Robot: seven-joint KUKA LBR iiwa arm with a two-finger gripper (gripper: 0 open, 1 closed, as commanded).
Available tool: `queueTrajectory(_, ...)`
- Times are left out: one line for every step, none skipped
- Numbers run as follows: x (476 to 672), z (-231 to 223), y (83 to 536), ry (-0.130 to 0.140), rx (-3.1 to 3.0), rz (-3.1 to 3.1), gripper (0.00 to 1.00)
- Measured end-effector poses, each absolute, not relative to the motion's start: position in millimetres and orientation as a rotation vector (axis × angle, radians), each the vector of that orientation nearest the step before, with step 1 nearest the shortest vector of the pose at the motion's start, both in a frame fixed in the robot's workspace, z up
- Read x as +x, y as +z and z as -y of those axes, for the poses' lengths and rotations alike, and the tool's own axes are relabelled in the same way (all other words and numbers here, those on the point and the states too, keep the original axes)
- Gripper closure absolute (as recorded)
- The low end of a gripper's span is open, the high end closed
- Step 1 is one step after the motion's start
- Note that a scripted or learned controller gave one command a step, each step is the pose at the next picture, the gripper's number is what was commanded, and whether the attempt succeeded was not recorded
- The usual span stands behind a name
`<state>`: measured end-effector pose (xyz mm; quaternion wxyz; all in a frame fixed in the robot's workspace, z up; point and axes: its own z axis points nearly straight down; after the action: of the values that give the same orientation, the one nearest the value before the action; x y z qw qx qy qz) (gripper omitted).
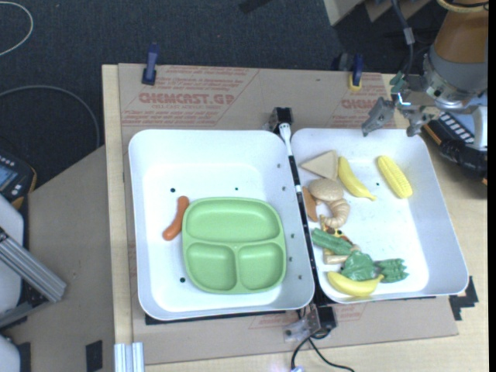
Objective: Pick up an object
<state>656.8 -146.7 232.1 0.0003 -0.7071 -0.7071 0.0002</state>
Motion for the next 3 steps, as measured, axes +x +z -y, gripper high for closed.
queueTrajectory(634.1, 156, 112, 0.002, -2.221, 2.219, 0.00)
queueTrajectory(645.5, 112, 84, 0.002, -2.217, 2.222, 0.00)
queueTrajectory(645.8, 113, 95, 0.000, -2.221, 2.221, 1.00)
